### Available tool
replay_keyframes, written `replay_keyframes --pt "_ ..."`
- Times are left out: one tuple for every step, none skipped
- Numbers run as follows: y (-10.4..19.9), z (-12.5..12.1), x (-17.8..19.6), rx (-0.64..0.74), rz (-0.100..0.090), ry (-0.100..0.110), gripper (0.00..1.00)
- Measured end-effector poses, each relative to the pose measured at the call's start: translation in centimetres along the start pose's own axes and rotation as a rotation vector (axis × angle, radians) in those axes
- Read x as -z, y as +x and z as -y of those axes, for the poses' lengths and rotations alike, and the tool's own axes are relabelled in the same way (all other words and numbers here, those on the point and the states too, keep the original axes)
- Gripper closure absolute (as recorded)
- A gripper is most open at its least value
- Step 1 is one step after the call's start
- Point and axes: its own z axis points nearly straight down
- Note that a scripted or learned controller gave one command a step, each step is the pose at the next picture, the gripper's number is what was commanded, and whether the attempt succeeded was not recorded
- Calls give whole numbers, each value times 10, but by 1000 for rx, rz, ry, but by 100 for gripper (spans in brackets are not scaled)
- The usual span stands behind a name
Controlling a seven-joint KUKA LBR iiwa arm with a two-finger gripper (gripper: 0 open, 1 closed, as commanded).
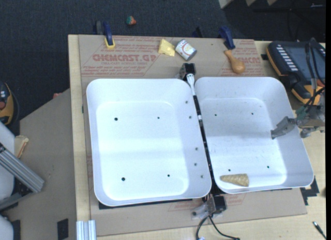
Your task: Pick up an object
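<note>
In the camera view, the gripper point(283, 128) reaches in over the right bin point(243, 91) at its right rim; whether it is released or clenched I cannot tell, and nothing shows in its grasp. The tan cone point(235, 180) lies near that bin's front wall, toward the lower left of the gripper, its long axis running left to right.
</note>
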Motion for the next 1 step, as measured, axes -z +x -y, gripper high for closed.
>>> replay_keyframes --pt "20 0 191 4 7 -21 0"
